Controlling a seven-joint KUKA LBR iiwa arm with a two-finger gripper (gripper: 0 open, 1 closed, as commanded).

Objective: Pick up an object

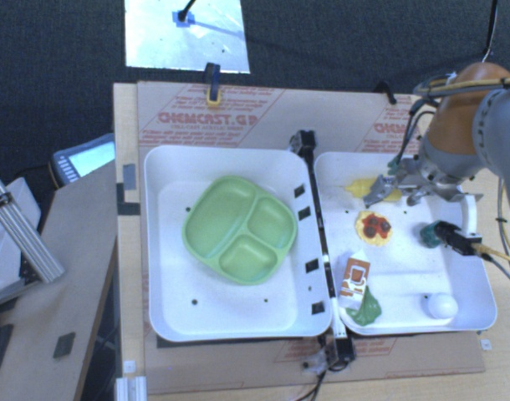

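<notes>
**Robot arm hovers over right bin as it hunts for a pick**

A grey KUKA arm [476, 115] with an orange band reaches in from the right above the right-hand white bin [481, 303], its claw [387, 187] poised over a yellow object [361, 187] near the bin's back wall. Whether the claw is released or clenched cannot be told from this angle, and nothing can be seen between its tips. Candidates lie scattered below: a round toy pizza [374, 226] just in front of the claw, a dark green piece [429, 235] to its right, a white ball [441, 306] in the near corner, and a small orange-and-white carton [354, 276] touching a green leaf-like toy [366, 308] by the divider. The left bin [167, 307] holds a green compartment tray [239, 229].

The risks look plain. The yellow object seems flat and low, so the claw may close above it or skid off. It also sits near the wall, leaving little room for a clean descent. A slight miss could nudge the pizza instead.
</notes>
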